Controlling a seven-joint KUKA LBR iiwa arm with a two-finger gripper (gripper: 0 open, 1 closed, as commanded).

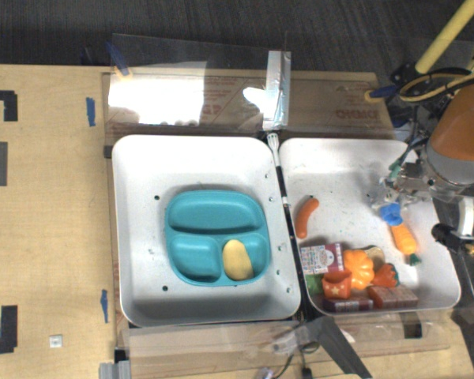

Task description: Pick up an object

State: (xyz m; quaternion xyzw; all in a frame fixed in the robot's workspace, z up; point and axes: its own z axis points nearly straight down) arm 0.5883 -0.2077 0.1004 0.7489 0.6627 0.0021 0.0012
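Hand (396, 192) hovers beside orange carrot (404, 238) with blue end.

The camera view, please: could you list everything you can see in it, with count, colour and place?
White bins: 2, white, side by side on the bench.
Divided tray: 1, teal, in the left bin.
Potato-like item: 1, yellow, in the tray's lower right compartment.
Hot dog toy: 1, orange-red, right bin, near the divider.
Small carton: 1, red and white, right bin's front.
Toy peppers: a cluster, orange and red, right bin's front; exact count unclear.
Carrot: 1, orange, right bin, below the gripper.
Small blue item: 1, blue, just above the carrot.
Clear panels: behind the bins.
Arm: 1, grey with orange band, right.
Gripper: 1, over the right bin.
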